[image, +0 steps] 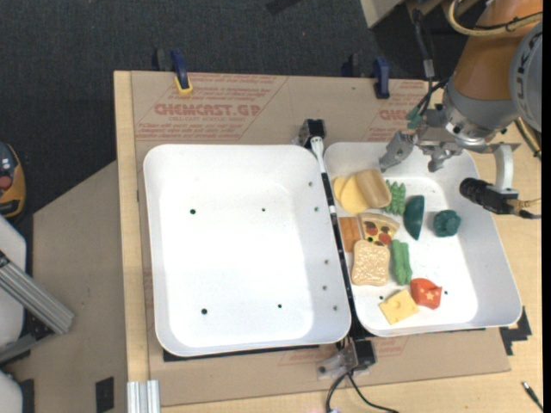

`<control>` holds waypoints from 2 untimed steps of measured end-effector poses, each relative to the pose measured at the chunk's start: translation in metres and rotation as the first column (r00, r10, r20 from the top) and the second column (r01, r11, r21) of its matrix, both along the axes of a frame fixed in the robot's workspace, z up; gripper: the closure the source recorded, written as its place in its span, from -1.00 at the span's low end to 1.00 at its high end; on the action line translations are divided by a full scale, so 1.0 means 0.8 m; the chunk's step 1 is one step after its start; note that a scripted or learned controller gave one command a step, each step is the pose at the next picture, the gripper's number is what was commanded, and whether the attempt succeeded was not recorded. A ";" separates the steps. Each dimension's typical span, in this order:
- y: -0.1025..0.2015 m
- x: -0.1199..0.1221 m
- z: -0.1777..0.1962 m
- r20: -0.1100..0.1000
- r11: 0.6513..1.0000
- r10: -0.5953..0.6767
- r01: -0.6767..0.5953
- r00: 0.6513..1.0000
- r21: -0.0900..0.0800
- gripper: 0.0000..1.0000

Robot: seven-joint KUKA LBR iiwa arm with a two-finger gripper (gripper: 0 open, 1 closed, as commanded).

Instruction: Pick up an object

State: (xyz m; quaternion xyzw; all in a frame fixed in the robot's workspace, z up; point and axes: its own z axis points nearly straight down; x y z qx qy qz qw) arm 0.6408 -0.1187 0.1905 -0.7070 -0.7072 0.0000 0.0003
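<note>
Gripper (416, 151) position is established first in the camera view: the fingers (395, 153) are seen spread apart, with nothing between them, above the far end of the right bin (499, 256). All placements below are given relative to that bin.

Candidate objects are clustered along its left wall and centre. A yellow bread roll (362, 190) lies nearest the gripper, toward the bin's far-left corner. A teal piece (414, 215) and a dark green lump (446, 223) sit apart near the bin's middle. A slice of toast (371, 264), a green vegetable stick (400, 261), a cheese wedge (397, 305) and a red piece (426, 292) occupy the near half.

For a clean pick, an isolated object is to be preferred; the dark green lump appears the least crowded. The jaws should be centred over the chosen item, aligned across its narrower axis, and lowered fully before closure, so that neighbouring pieces are not clipped. Contact with the bin wall is to be avoided.
</note>
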 end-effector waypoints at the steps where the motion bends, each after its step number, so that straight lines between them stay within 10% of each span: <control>1: 0.018 -0.059 -0.115 -0.012 1.000 -0.001 0.001 1.000 0.003 -1.00; 2: 0.073 -0.006 0.001 0.013 1.000 0.006 -0.006 1.000 0.000 -1.00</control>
